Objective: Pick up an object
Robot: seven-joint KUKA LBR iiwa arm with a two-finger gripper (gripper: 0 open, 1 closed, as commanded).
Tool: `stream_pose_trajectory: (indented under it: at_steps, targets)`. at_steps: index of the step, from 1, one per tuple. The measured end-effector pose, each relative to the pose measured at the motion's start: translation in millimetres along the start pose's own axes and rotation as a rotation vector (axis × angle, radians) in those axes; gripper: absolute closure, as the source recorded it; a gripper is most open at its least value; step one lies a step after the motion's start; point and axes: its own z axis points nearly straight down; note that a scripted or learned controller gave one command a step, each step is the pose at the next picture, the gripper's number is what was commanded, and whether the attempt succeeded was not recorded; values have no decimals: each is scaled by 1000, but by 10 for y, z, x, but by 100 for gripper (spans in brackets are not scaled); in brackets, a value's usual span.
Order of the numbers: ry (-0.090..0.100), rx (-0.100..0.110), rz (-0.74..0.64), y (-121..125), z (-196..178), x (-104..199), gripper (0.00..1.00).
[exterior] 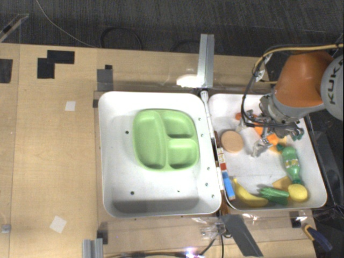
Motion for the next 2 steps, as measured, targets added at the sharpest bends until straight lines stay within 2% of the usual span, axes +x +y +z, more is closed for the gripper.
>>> stream_pose_trajectory:
  at_steps: [1,2]
  targets:
    - [-11,3,-2,11,-137,-46,100]
    - [-11,3,-2,14,-131,-44,0]
